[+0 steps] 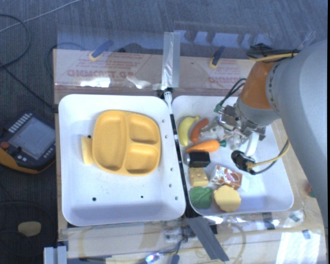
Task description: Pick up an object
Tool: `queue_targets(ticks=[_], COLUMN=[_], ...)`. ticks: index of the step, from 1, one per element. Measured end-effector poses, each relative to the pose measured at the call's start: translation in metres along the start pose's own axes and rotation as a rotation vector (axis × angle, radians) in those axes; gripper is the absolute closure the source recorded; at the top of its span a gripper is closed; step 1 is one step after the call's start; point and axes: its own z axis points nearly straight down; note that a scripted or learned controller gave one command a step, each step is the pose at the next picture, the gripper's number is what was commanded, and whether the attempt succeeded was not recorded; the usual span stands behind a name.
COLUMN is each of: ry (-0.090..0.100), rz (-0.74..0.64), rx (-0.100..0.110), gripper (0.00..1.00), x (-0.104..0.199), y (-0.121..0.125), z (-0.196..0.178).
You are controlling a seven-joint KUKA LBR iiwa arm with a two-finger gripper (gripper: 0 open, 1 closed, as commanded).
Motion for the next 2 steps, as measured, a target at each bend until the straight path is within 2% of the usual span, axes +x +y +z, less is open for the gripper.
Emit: queue_targets(ticks=[1,2], ry=[0.002,0.004], rz=[-0.112,-0.112], rx=[-0.019,-0.017], gripper=[0.00,1.00], x=[-0.0020,-0.0014], y=[-0.0531,-0.0525], z=[0.0020,-0.0061])
